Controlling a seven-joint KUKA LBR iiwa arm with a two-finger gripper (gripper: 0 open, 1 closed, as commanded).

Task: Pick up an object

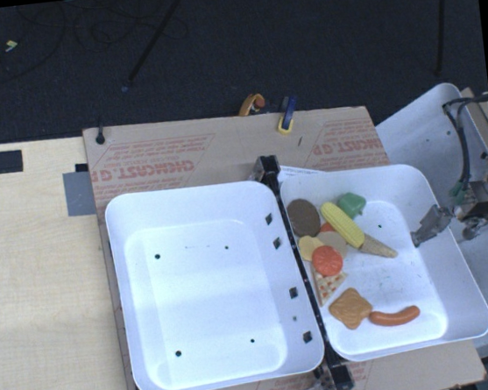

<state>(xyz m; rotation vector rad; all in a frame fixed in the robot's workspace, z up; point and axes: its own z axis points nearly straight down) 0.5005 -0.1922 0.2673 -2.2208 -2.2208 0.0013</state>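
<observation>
We see the gripper point(428, 227) at the right bin's point(455, 296) right rim, finger state indiscernible, and judge the sausage point(395, 316), lying apart near the front right corner, light, stiff, slightly slippery plastic, best pinched across its middle.

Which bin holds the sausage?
The right bin: the sausage lies flat near its front edge, beside the cookie.

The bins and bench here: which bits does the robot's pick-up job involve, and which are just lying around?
Part of the job:
- gripper at the right bin's edge
- toy corn cob
- red tomato
- sausage
- brown round piece

Lying about:
- left bin
- cardboard sheet
- blue-and-yellow clamp
</observation>
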